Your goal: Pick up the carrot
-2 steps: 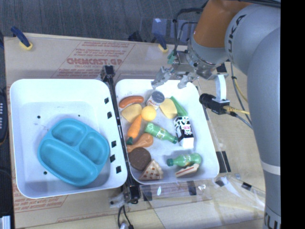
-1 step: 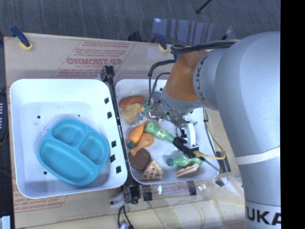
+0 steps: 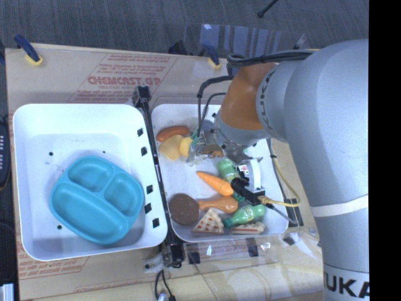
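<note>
The carrot (image 3: pixel 215 182) is orange and tapered. It lies on the floor of the right bin (image 3: pixel 164 187), near the middle, with its tip pointing left. My gripper (image 3: pixel 202 145) hangs over the upper part of that bin, just above and slightly left of the carrot, beside a yellow toy food (image 3: pixel 174 147). The wrist's grey body and orange band (image 3: pixel 245 102) cover the bin's upper right part. Nothing shows held in the gripper.
Around the carrot lie a brown sausage (image 3: pixel 172 132), a green piece (image 3: pixel 226 167), a brown disc (image 3: pixel 183 209), a drumstick (image 3: pixel 219 204), a sandwich wedge (image 3: pixel 210 222) and a green bottle (image 3: pixel 246 215). The left bin (image 3: pixel 37 124) holds a blue divided plate (image 3: pixel 96 197).
</note>
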### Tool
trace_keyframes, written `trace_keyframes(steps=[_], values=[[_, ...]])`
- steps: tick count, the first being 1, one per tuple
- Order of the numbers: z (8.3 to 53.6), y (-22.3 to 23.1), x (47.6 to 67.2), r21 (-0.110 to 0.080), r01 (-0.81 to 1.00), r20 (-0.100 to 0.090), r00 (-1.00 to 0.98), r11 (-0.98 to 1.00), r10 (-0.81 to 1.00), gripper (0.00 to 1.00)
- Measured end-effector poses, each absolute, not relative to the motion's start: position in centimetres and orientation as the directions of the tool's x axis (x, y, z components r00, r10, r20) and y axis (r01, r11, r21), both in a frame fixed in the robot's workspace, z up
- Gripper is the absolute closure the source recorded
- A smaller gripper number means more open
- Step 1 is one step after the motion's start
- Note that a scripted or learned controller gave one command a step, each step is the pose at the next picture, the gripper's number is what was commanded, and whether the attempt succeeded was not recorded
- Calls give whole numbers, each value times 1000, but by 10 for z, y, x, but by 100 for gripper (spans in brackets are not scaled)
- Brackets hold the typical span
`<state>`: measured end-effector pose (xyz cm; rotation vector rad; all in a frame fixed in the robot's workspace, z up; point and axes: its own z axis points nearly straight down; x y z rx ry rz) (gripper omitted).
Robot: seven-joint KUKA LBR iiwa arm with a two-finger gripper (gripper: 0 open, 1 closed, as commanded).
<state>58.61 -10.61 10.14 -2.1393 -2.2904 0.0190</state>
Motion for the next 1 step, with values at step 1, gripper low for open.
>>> trace_keyframes(steps=[1], values=[[91,-129,529,-9,940,5,-340,340,941,100]])
